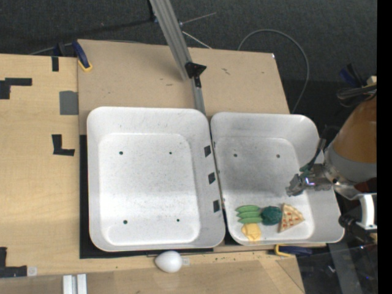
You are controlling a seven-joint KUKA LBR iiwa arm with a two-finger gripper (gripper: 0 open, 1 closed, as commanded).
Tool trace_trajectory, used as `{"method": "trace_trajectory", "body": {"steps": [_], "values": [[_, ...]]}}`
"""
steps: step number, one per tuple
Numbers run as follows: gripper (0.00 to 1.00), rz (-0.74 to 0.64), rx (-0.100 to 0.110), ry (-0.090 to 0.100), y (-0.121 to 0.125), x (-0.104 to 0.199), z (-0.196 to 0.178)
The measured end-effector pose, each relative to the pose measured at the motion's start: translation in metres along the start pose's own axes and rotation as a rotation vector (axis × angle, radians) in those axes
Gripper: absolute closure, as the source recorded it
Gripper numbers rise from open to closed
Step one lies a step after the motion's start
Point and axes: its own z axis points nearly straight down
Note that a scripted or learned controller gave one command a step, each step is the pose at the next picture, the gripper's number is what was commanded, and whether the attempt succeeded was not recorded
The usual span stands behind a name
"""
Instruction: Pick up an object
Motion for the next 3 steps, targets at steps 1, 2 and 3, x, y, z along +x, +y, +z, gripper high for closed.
{"method": "trace_trajectory", "body": {"steps": [1,2,3], "values": [[1.0,-0.001,-0.002,-0.001,0.006,-0.009,-0.051],[1.0,-0.001,0.001,0.0,0.007,-0.009,-0.072],[1.0,-0.007,0.002,0.003,0.02,0.046,-0.074]]}}
